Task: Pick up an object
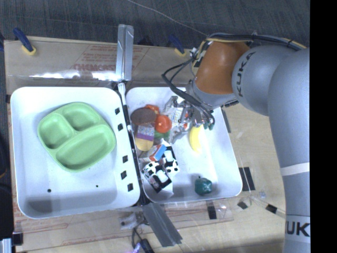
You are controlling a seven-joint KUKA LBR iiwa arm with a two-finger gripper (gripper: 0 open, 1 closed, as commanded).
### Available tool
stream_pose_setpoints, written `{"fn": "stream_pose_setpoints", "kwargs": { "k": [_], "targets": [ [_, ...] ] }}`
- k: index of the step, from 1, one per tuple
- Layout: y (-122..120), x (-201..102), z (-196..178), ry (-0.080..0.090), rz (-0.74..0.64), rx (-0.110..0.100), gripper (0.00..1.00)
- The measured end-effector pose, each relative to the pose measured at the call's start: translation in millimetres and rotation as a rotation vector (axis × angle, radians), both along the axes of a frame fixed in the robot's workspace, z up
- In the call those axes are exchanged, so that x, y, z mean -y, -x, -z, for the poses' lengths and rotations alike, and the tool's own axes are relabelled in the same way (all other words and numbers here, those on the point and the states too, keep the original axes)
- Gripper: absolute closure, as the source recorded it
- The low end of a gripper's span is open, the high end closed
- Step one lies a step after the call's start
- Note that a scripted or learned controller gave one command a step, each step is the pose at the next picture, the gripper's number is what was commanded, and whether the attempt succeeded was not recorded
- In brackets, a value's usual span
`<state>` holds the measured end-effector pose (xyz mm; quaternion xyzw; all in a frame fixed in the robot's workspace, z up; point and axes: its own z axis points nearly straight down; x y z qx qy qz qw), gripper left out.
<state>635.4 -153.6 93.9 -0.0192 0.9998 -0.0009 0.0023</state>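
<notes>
gripper (185, 119) | finger state: cannot tell | banana (195, 139) just below-right of fingers, long axis vertical in view

The two bins (31, 204) are white. A pale green divided plate (77, 136) lies in the left one. The right bin holds a yellow banana (195, 139), a dark green toy (202, 185), a black-and-white spotted object (160, 171) and a red-orange ball (162, 124).

Right bin (231, 162): left side cluttered, right floor free beyond banana (195, 139).
</notes>
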Motion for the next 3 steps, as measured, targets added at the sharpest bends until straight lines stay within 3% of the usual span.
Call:
{"fn": "stream_pose_setpoints", "kwargs": {
  "k": [1, 2, 3],
  "targets": [
    [-2, -2, -12, 0.001, -0.007, 0.006, 1.0],
    [-22, -50, -27, -0.003, 0.225, -0.002, 1.0],
    [-11, 4, -62, 0.0, -0.062, -0.001, 1.0]
  ]
}}
